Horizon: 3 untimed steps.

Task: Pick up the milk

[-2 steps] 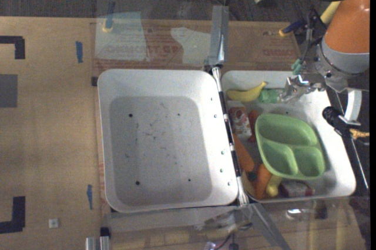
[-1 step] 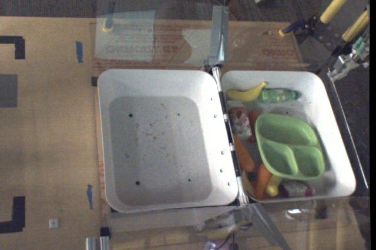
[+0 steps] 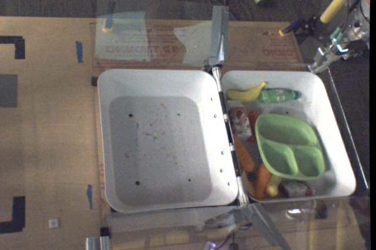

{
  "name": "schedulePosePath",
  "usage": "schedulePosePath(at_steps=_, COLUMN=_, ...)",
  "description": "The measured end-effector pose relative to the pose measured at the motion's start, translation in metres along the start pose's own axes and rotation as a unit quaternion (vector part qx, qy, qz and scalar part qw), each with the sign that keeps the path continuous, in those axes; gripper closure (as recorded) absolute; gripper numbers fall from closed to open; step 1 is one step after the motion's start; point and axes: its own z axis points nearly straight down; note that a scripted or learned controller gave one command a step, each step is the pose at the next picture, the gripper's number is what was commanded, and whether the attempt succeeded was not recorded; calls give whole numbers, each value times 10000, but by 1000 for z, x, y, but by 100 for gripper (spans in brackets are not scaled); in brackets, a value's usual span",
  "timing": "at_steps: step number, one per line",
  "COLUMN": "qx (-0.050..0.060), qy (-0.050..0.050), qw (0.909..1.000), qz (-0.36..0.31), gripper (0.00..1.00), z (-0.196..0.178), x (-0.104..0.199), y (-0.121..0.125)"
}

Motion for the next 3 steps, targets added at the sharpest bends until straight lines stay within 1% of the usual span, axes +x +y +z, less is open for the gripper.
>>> schedulePosePath(at_steps=1, qx=21, qy=16, qw=9994, qz=-346, gripper=100, z=-20, x=44, y=-3)
schedulePosePath(at_steps=2, qx=19, qy=26, qw=9781, qz=-2083, gripper=100, z=8, x=91, y=-7)
schedulePosePath(at_steps=3, qx=37, qy=21, qw=9993, qz=360, gripper=100, z=-13, x=133, y=-37)
